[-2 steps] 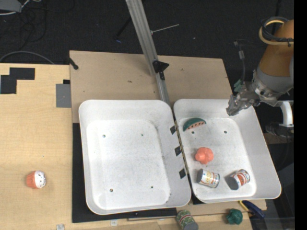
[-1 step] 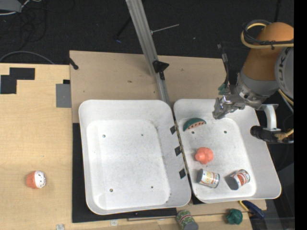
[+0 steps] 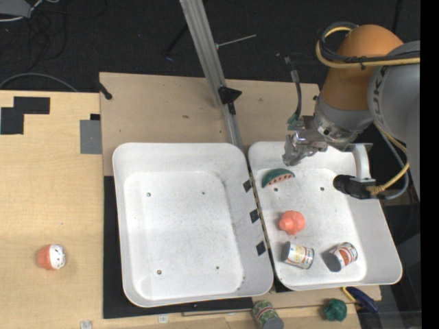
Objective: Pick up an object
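Green-and-red watermelon slice [image 3: 278, 177] lying in right bin [image 3: 384, 252], just below and left of end effector [image 3: 293, 155]; grip state impossible to tell.

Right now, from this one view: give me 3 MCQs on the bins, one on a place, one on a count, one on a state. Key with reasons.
1. Where is the watermelon slice toy?
A. In the right bin, near its far edge, just below the gripper
B. In the left bin
C. On the wooden bench beside the bins

2. How many small cans lie in the right bin?
A. None
B. Two
C. Four

3. How do those cans rest?
A. Standing upright
B. Stacked on each other
C. Lying on their sides, apart

Key:
1 A: the slice sits on the right bin's floor close to its far rim, under the gripper.
2 B: one can and a second can lie near the front edge, below the orange-red ball.
3 C: both cans show their sides with a gap between them.
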